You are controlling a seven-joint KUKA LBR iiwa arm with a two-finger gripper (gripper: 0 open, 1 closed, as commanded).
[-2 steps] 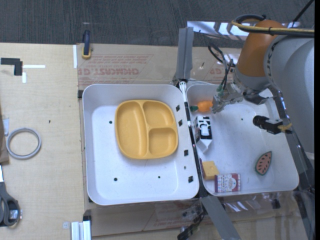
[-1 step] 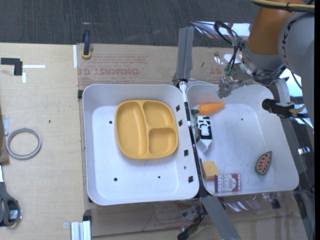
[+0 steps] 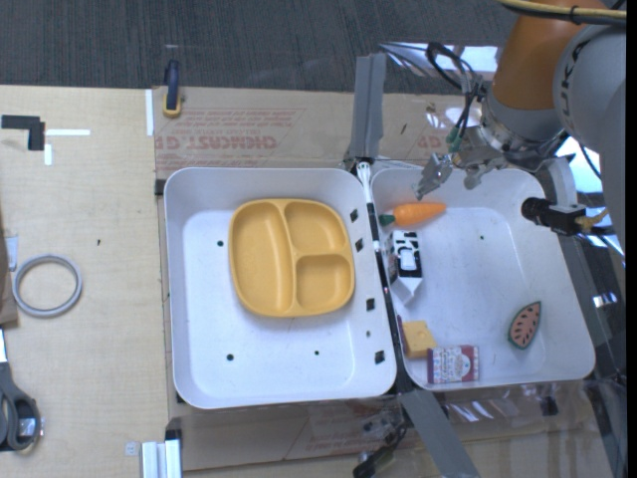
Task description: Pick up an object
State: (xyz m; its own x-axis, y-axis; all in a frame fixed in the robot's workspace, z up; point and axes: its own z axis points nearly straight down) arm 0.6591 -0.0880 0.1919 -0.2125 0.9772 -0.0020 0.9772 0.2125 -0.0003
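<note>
The left bin (image 3: 199,366) carries a yellow divided plate (image 3: 293,257) near its middle. The right bin (image 3: 498,267) holds everything a pick could go for, and the arm (image 3: 557,58) leans in over its 12 o'clock edge from the right.

Taking the gripper (image 3: 435,175) as the clock's centre, the carrot (image 3: 418,212) lies just beside it at about 6 o'clock, a shade toward 7. Its long axis runs roughly 9 to 3, green top at the 9 end against the wall between the bins. It is the nearest thing by far, so I judge it the likely target. The fingers hang above it with nothing between them, but whether they are spread or closed is too small to tell.

Going down in size (all of it farther off): a red-and-white packet (image 3: 453,364) at 6, a black-and-white wrapper (image 3: 406,262) at 7, a watermelon slice (image 3: 525,325) at 5, a small yellow block (image 3: 417,338) at 6.

A short drop toward 6 would put the fingers astride the carrot, best closing across its narrow width.
</note>
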